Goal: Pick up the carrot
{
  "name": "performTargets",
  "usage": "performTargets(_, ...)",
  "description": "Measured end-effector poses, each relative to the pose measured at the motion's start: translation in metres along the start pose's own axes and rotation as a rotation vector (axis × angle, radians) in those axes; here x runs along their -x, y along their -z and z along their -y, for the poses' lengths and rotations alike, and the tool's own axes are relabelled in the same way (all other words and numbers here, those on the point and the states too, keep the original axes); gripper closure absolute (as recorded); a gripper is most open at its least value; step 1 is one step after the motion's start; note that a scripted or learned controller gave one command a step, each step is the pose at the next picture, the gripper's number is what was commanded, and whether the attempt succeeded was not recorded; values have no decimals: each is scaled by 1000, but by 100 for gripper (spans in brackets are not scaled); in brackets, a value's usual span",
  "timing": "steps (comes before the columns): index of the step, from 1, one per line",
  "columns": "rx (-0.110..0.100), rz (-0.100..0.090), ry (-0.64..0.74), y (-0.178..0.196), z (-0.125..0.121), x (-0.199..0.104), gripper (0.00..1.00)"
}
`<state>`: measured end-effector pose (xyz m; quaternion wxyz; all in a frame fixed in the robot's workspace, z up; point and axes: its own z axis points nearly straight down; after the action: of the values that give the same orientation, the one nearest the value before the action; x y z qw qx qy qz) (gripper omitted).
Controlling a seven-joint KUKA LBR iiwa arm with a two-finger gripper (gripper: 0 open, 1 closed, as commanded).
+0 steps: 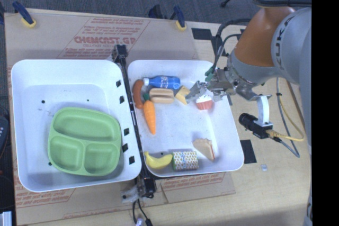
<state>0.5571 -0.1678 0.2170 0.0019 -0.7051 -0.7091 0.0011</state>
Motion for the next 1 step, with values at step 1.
performTargets(1, -2, -1, 249, -126, -30, -74, 0)
